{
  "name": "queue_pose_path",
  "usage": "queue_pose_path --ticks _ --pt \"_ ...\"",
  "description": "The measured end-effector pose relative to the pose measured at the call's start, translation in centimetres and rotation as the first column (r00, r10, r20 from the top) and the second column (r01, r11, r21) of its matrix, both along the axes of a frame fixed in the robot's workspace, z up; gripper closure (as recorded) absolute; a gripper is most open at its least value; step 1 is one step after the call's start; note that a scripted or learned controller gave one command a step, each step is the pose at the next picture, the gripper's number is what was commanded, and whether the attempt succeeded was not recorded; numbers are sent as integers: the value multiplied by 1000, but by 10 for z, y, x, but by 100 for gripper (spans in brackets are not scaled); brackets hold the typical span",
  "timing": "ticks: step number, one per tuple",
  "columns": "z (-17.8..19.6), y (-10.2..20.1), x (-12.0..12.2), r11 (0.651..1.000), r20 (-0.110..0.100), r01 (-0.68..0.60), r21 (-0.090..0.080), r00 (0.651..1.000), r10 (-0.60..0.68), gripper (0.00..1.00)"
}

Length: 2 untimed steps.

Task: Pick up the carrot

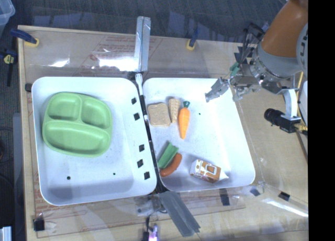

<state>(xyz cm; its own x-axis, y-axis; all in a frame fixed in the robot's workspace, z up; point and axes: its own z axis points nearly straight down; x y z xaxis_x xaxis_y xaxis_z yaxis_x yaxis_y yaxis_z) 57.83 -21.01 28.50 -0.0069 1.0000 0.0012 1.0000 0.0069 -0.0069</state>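
Scanning from the left, the left bin (39, 146) held a green divided plate (77, 123), lying flat in its upper half with three compartments, none of which showed any contents. A row of small black tabs (141, 148) ran along the seam where the two bins met, and an upright metal post (142, 44) stood at the top of that seam. The right bin (238, 146) carried the rest of the items. Near its upper left lay a slice of bread (158, 114), with a cracker (174, 110) just beside it on the right, apparently touching. The carrot (183, 121) lay immediately right of the cracker, orange body pointing down the frame, green top toward the far rim; whether it touched the cracker could not be told. Nothing lay on top of it. Lower in the bin a green bean pod (167, 154) rested against a red sausage (171, 165), both tilted. To their right sat a small brown and white carton (206, 171), near the bottom rim. The gripper (222, 88) hung over the upper right part of this bin, well apart from the carrot, fingers spread and nothing between them. The arm (282, 31) reached in from the right, its orange band above the wrist.
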Motion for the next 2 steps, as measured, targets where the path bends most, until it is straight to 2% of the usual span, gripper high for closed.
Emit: queue_pose_path --ticks 1,2 --pt "-167 1 20 930 2 -367 3 930 367 0" --pt "-193 29 28 945 5 -326 1 945 326 0"
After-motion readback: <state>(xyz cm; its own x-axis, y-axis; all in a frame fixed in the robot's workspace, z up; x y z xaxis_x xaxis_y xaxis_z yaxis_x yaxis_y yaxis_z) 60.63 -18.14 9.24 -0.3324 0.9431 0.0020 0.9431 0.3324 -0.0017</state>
